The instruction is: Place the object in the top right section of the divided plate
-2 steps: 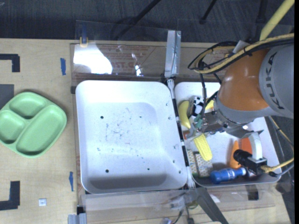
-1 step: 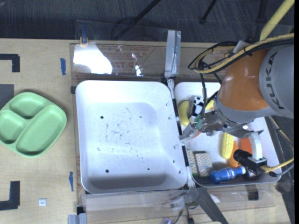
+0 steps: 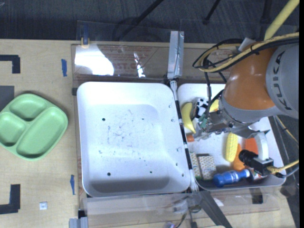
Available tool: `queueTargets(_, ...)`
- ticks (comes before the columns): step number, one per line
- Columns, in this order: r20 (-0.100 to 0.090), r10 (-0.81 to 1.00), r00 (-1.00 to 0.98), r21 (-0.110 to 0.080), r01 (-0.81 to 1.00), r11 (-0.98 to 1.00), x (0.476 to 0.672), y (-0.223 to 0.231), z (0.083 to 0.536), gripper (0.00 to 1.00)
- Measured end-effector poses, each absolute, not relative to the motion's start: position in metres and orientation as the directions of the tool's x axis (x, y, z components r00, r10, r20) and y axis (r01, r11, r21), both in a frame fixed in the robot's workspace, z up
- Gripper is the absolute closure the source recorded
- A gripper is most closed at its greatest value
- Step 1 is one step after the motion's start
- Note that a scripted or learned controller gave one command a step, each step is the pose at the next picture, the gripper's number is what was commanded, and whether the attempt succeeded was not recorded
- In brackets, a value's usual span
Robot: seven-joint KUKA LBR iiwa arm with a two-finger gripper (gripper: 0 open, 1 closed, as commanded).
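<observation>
Green divided plate (image 3: pixel 45 129), three sections, lying flat on the wooden bench (image 3: pixel 38 70) to the left of the left bin (image 3: pixel 128 127) and just beside its rim. The right bin (image 3: pixel 190 91) touches the left bin along their shared edge. The arm (image 3: pixel 251 84), with its orange band uppermost, reaches in from the right over the right bin. The gripper (image 3: pixel 205 126) points down over that bin's left half, well apart from the plate; whether it is open or closed cannot be told, and no object can be seen in its hold.

All loose objects lie in the right bin. The banana (image 3: pixel 187 115) rests along the left wall, just beside the gripper. A black-and-white object (image 3: pixel 202 104) sits just above the gripper in the frame. The corn cob (image 3: pixel 231 146) lies to the gripper's right. The patterned packet (image 3: pixel 205 164) is near the lower left corner, and the blue bottle (image 3: pixel 231 177) lies on its side along the near wall, beside the packet.
</observation>
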State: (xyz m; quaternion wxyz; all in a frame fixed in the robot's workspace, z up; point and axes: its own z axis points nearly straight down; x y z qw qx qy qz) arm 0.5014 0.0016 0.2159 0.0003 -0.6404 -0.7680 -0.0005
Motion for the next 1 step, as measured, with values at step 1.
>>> queueTargets(1,0.001,0.99,-0.142,-0.003,0.99,0.142,0.4789,0.0498,0.1944,1.0)
